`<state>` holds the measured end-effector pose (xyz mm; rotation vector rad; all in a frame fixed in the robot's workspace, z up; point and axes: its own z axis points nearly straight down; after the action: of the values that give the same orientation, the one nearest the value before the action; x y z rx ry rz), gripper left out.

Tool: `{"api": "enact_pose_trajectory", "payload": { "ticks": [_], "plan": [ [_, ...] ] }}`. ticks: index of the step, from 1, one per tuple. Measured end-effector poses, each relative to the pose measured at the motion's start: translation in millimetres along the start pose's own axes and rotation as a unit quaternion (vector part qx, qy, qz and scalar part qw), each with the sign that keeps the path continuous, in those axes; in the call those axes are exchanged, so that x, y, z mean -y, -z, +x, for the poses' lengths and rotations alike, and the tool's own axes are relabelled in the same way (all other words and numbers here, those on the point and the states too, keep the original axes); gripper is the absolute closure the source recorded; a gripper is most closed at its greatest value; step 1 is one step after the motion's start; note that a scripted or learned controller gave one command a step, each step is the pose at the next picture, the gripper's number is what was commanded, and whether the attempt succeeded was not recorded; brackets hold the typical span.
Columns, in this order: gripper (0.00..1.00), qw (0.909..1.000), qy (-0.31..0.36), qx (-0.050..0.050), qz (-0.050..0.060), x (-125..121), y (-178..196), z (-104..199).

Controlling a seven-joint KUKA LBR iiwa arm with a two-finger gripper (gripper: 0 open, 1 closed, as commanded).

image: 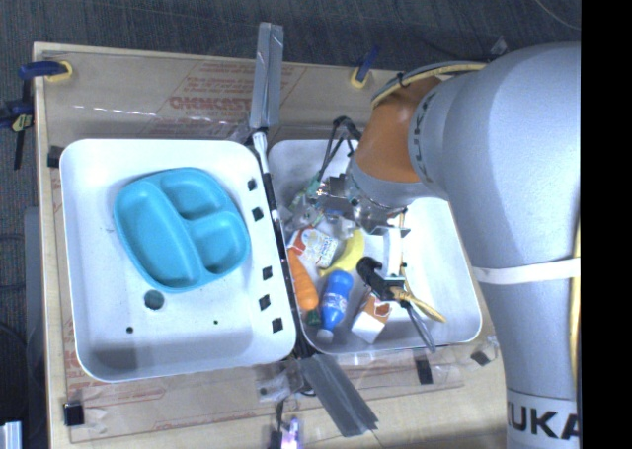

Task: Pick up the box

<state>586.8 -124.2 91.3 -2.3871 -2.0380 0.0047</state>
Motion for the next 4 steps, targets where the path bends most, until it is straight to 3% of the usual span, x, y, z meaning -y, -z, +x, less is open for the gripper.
{"api": "enact_pose_trajectory", "payload": {
  "ticks": [1,2,3,4],
  "plan": [
    [0.00,0.9999,-0.012,-0.001,-0.001,-52.8,0.7,-5.3],
    [0.00,0.9970,0.077,0.002,-0.003,6.5,1.7,4.2],
    [0.00,0.9989,0.047,0.000,-0.001,-48.8,0.8,8.9],
    [0.00,0.9998,0.017,0.004,-0.004,-2.1,3.0,13.2]
  ]
}}
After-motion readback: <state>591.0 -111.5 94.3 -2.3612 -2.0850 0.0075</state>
